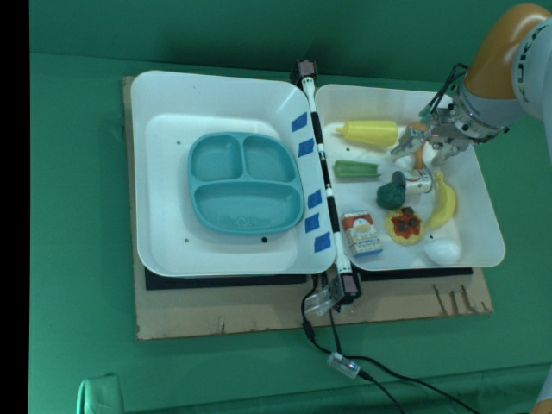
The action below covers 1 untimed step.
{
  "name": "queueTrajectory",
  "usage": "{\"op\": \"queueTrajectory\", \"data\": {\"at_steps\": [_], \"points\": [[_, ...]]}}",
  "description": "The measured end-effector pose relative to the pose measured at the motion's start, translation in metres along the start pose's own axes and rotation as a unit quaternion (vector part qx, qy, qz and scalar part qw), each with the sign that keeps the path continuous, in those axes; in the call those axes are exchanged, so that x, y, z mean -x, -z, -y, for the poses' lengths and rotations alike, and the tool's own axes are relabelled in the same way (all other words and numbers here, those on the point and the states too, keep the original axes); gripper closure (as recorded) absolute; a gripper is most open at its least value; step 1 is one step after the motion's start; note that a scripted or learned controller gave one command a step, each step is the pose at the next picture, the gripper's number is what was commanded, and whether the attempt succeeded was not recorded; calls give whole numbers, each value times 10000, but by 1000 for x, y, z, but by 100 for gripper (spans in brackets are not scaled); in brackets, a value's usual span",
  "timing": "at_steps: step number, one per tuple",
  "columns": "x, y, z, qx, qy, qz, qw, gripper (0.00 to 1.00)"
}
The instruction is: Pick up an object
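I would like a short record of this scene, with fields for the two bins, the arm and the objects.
left bin: shallow white bin holding a teal plastic divided plate
right bin: shallow white bin with toy food
objects: yellow squeeze bottle, green cucumber piece, yellow banana, dark green broccoli, small pizza, white egg, small printed carton
gripper: low over the right bin, beside the bottle

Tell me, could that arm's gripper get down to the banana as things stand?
Probably yes: the gripper hovers just above the banana, which lies exposed in the right bin, with only a small carton close beside it.
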<state>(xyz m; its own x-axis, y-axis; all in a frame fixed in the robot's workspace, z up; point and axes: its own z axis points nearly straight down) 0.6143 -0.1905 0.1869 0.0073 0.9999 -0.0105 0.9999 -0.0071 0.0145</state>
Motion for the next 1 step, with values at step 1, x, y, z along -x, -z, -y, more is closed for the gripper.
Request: {"op": "queueTrajectory", "data": {"at_steps": [1], "points": [[5, 18, -3, 84, -32, 51, 9999, 100]]}}
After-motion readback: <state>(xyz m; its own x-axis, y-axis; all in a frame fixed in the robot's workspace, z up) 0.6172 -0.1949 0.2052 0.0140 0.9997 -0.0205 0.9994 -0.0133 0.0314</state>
